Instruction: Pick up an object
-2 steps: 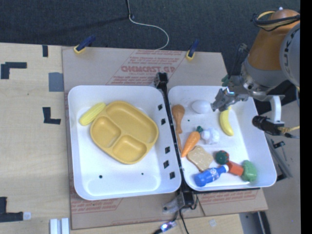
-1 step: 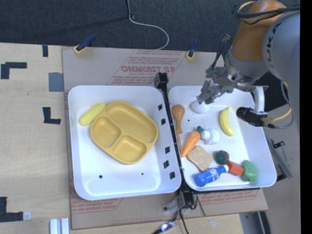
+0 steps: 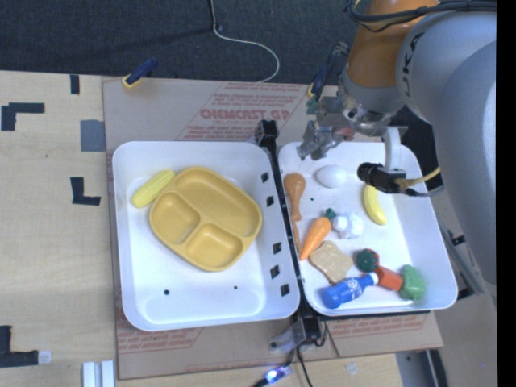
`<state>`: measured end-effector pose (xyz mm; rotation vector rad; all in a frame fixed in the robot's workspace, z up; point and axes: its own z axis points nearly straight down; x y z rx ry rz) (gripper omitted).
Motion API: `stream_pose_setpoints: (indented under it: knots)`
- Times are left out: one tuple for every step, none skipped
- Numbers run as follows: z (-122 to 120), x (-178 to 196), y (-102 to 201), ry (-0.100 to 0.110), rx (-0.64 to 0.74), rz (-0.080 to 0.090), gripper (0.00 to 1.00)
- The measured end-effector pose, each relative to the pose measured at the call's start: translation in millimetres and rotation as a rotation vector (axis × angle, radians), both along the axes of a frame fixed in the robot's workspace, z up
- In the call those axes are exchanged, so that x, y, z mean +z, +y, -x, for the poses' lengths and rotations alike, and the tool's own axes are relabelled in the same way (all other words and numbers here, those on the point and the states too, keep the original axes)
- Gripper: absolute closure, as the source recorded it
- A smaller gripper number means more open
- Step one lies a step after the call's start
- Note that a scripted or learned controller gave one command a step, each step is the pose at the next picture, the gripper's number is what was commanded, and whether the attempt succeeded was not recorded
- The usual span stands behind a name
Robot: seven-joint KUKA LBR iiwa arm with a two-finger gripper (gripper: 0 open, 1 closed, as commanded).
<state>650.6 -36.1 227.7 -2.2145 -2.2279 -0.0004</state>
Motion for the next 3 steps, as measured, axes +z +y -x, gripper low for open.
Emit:
stream_pose_setpoints:
  knots:
    - [-5.1,-13.4,53.9,0.003,0.0,0.0,1.0]
    - [-12.2,6.8,66.3,0.0,-0.003,0.0,1.0]
    - [-13.4,5.4,66.0,0.001,-0.004,0.001,1.0]
